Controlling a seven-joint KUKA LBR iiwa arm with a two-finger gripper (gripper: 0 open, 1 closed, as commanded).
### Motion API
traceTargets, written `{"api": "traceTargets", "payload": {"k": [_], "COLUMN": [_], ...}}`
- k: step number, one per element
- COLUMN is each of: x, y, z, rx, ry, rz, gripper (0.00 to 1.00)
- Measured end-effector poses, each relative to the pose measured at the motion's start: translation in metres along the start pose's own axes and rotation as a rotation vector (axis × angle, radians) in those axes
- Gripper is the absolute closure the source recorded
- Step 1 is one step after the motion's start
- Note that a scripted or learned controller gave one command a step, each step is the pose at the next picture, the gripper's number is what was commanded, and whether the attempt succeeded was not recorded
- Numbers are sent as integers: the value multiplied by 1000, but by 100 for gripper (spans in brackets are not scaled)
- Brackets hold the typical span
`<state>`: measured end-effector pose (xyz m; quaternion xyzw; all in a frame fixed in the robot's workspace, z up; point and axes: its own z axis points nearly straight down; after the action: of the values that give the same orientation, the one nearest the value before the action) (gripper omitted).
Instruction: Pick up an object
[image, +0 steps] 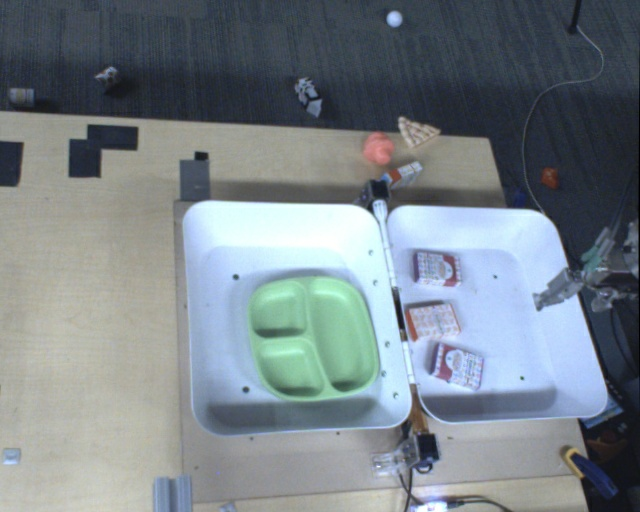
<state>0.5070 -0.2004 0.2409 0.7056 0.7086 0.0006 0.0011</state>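
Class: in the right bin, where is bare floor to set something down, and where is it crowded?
Right bin: bare between the packets and the gripper side. Crowded along its left, near the divider. Left bin: mostly taken by the green tray.

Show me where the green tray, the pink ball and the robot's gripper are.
green tray (313, 336): camera view, its centre divider.
pink ball (378, 149): camera view, its middle.
gripper (556, 293): camera view, its fingertips.

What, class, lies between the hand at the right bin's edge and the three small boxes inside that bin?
Nothing visible. The hand sits over the right bin's right rim, and bare white floor runs from there to the three boxes stacked in a column near the bin's left side.
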Motion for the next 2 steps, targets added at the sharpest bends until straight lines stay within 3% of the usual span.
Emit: {"api": "traceTargets", "payload": {"k": [1,2], "x": [44,44], "y": [18,19], "z": [145,135], "rx": [-2,-5], "ry": [0,0], "rz": [2,0], "gripper": [0,100]}}
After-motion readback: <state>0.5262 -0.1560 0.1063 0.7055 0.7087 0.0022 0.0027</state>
